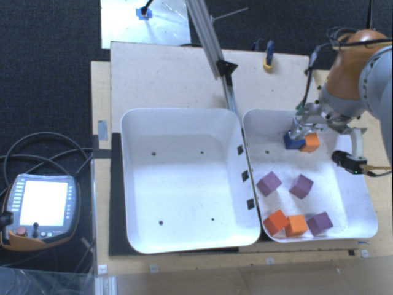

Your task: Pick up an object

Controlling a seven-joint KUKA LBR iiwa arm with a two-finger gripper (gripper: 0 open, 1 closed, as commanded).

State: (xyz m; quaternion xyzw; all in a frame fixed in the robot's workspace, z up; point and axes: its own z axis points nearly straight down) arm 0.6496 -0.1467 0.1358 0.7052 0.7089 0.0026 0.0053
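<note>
Arm enters from right, hand low in right bin, near its far wall. Hand sits directly over blue cube; orange cube touches blue one on its right. Whether hand is open or closed: cannot tell, nor whether either cube is held. Nearer front: two purple cubes mid-bin, two orange cubes and third purple cube along front wall. Left bin beside it on counter.

The right white plastic bin holds seven small cubes; the left white plastic bin adjoins it on the surface.
</note>
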